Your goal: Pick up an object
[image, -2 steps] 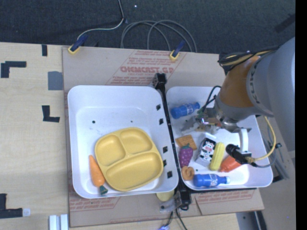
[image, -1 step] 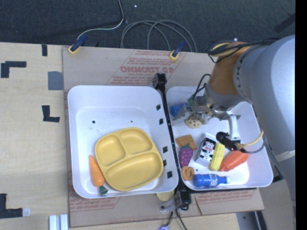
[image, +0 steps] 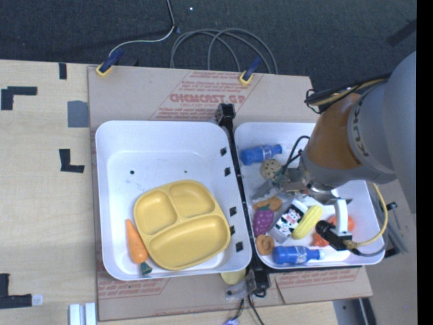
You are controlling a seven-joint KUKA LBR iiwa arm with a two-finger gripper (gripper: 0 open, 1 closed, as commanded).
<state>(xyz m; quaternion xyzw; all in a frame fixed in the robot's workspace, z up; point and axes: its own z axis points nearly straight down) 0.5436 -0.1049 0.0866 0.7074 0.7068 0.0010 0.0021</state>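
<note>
My gripper (image: 279, 185) hangs low over the middle of the right bin (image: 301, 131), at the end of the grey arm with its orange band (image: 335, 141). It sits just above a small brown piece (image: 272, 203) and close to a speckled ball (image: 270, 169). Around it lie a blue bottle (image: 260, 154), purple grapes (image: 262, 219), a black-and-white toy (image: 291, 219), a yellow corn cob (image: 308, 221) and a second blue bottle (image: 298, 254). The wrist hides part of the bin behind it.
The left bin (image: 115, 147) holds a yellow divided plate (image: 181, 223) and an orange carrot (image: 135, 242) at its front left. A black divider (image: 233, 175) runs between the bins. Cables (image: 223, 46) lie beyond the bins.
</note>
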